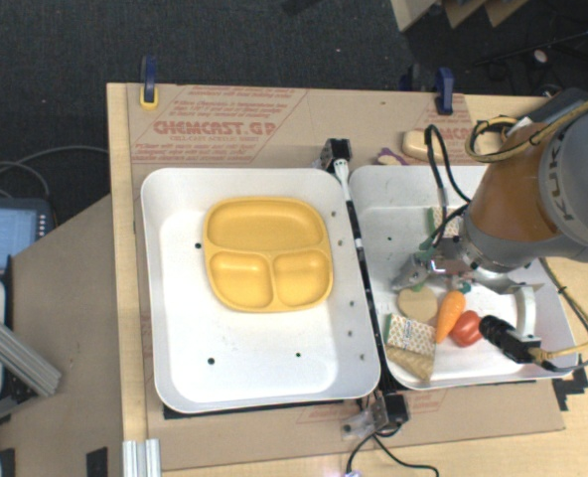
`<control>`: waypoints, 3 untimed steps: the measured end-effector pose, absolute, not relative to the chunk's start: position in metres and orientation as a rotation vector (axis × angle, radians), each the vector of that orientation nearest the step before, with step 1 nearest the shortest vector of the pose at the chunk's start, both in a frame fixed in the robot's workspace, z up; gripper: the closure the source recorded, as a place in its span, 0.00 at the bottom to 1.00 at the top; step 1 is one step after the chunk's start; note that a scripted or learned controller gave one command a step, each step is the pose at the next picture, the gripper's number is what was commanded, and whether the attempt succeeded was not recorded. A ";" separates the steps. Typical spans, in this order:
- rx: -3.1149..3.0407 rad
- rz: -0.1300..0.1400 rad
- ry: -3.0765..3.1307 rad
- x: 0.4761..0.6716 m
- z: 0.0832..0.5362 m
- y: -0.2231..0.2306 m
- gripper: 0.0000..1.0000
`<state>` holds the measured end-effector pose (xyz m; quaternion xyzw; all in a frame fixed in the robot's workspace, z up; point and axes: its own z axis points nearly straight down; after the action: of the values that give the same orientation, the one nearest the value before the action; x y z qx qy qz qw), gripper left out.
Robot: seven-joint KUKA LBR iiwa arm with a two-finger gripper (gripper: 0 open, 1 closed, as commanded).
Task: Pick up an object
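The grey two-finger gripper (425, 266) hangs low in the right white plastic bin (393, 199); whether it is open I cannot tell. The orange toy carrot (450, 311) lies just toward the bin's near edge from it, long axis running near-to-far; reaching it likely needs a short shift.

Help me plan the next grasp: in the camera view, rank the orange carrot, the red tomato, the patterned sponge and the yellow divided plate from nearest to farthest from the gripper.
From the gripper, low in the right bin:
1. Orange carrot, just below and right of it.
2. Red tomato and patterned sponge, lower in the same bin, too close to call.
3. Yellow divided plate, in the left bin.
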<state>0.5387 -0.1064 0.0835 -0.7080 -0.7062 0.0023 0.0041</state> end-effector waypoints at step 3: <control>-2.220 0.003 -2.216 0.510 0.084 -0.121 0.00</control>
<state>0.5099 -0.1208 0.0840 -0.7076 -0.7066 0.0010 0.0024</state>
